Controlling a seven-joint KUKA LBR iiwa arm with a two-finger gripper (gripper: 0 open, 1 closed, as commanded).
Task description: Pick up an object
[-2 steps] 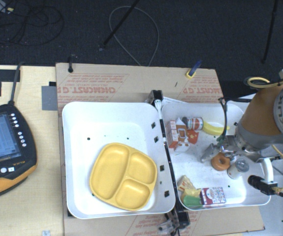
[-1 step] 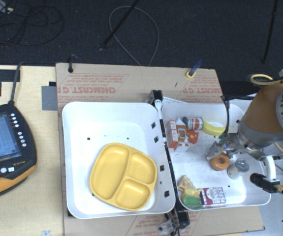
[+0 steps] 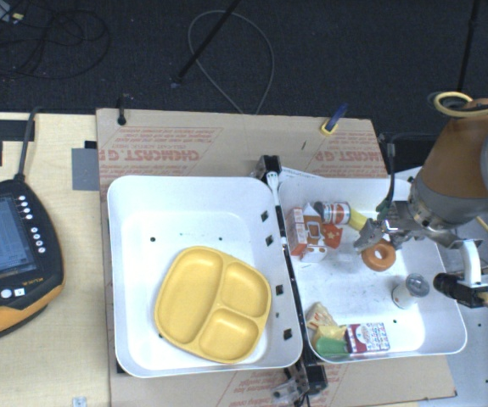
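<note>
Whether the jaws are apart or together cannot be told: the gripper is a blur of grey metal low over the right bin, directly above a small orange ring that looks like a doughnut. Whether it touches the ring is unclear.

Nearest the camera, by the right bin's front wall, a crumpled green and yellow packet lies touching a flat red and white box. A little further back a small grey, round-topped cylinder stands alone on bare white floor, with open room around it. Beyond the ring, against the divider between the bins, a red and white carton lies just beside a short can on its side and a small yellow piece. The middle of this bin's floor is bare.

The left bin holds a smooth, glossy yellow plate with rounded corners and three compartments, set toward the front right corner. Much bare floor lies behind it.

Both bins are shallow, smooth white trays with rounded rims, resting on printed brown cardboard. The arm, orange above grey, comes in over the right bin's far right edge. A black and orange handheld screen sits well left. Farthest back, thin cables loop across dark carpet.
</note>
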